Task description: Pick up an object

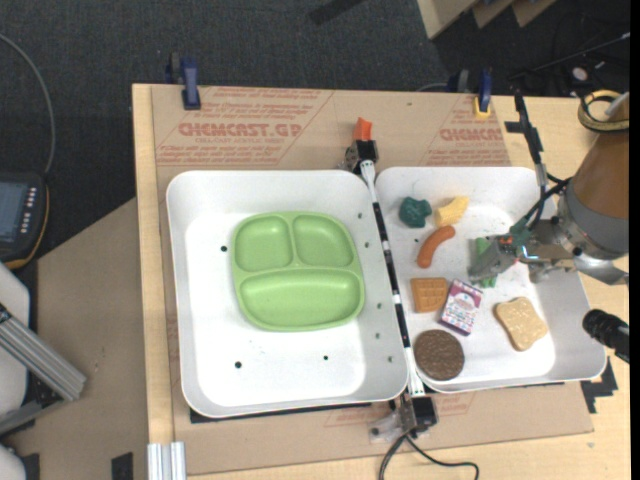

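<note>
- The desk (150, 268) is a pale wooden board under a sheet of brown cardboard printed with red lettering, clamped at the far edge by two blue clamps (187, 78); it stands on dark grey carpet.
- Two shallow white bins sit side by side on it. The left bin (200, 348) holds a green divided plate (296, 270) with three compartments, lying flat.
- The right bin (560, 363) holds the toy food: a dark green lump (414, 211) touching a yellow wedge (452, 209) near the far wall, an orange-red sausage (434, 246) just in front of them, a square waffle-like cracker (429, 294), a small pink and white packet (461, 308) just beside it, a slice of toast (521, 323) to the right, and a round brown cookie (439, 355) nearest the front wall.
- The end effector (492, 258) is low inside the right bin, over a green-grey object whose shape is too blurred to name; whether its fingers are spread or closed cannot be told (the arm behind it is grey with an orange band).
- A black cable curves across the carpet at the left, beside a dark handheld device (20, 218), and wooden boards lie at the upper right.
</note>
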Robot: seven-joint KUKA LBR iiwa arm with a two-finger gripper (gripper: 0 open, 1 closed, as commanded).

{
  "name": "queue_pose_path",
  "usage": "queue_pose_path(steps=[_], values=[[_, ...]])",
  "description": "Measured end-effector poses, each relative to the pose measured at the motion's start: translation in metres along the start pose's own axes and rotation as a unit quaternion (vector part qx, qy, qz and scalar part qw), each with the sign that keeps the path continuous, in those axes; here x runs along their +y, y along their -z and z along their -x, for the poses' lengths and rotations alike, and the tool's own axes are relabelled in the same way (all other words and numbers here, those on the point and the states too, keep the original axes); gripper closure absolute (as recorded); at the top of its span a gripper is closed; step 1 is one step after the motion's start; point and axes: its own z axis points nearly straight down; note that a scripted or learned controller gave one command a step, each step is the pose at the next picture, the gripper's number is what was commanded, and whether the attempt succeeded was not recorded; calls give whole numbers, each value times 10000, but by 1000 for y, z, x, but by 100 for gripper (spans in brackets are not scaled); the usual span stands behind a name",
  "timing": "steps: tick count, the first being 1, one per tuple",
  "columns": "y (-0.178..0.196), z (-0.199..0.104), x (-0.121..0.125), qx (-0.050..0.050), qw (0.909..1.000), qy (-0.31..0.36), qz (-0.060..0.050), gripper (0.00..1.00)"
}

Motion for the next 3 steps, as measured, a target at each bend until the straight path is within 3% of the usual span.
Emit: queue_pose_path(steps=[1, 2, 3], values=[[-97, 25, 56, -2, 10000, -1, -17, 0], [-148, 52, 69, -1, 10000, -6, -15, 0], [-135, 50, 69, -5, 10000, -4, 9, 100]])
